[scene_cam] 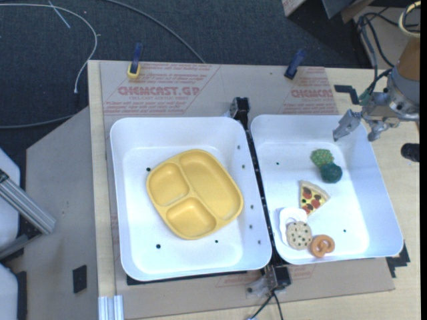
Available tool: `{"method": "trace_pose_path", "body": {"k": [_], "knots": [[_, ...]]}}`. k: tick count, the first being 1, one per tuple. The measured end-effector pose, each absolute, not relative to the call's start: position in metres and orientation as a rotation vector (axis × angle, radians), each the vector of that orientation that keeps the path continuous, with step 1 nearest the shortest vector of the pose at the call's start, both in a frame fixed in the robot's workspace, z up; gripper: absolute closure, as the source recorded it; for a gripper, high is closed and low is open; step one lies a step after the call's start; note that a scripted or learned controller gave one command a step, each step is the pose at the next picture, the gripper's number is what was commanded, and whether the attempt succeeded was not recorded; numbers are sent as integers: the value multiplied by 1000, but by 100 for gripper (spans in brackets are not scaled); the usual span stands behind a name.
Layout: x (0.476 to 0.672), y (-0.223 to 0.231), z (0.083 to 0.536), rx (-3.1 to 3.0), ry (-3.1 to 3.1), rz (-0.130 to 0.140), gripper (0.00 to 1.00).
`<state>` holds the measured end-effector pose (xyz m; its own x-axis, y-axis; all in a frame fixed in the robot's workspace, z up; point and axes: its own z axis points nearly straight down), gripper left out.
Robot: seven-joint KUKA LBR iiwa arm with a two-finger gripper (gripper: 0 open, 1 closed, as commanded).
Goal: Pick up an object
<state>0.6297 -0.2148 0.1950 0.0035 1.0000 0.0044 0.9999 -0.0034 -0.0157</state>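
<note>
Two shallow white bins are seen side by side on the tabletop (pixel 160 89). The right bin (pixel 373 199) is taken as the landmark. Inside it, toward its middle, a green broccoli piece (pixel 321 157) is found touching a darker teal round piece (pixel 331 173) just below it. Nearer the bin's front edge, a pizza slice (pixel 312 197) with red dots on a yellow face is laid flat, its point turned toward the front left corner. At that front left corner a small white plate (pixel 288 216) is set, with a speckled tan cookie (pixel 298 234) lying partly on it, and an orange ring-shaped pretzel (pixel 322 246) just beside the cookie.

The gripper (pixel 361 126) is held above the right bin's far right part, well apart from all the food pieces. Its two grey fingers appear to be spread apart, with nothing between them, though the view there is small and soft.

To the left of the right bin, the left bin (pixel 133 145) carries a yellow divided tray (pixel 193 193) with three compartments.
</note>
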Motion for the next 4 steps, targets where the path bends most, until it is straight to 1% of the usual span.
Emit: {"method": "trace_pose_path", "body": {"k": [1,3,4], "knots": [[633,-214,205,-2220,-2222,0,0],[648,-206,92,-2215,-2220,3,0],[648,-205,85,-2217,-2221,2,0]]}}
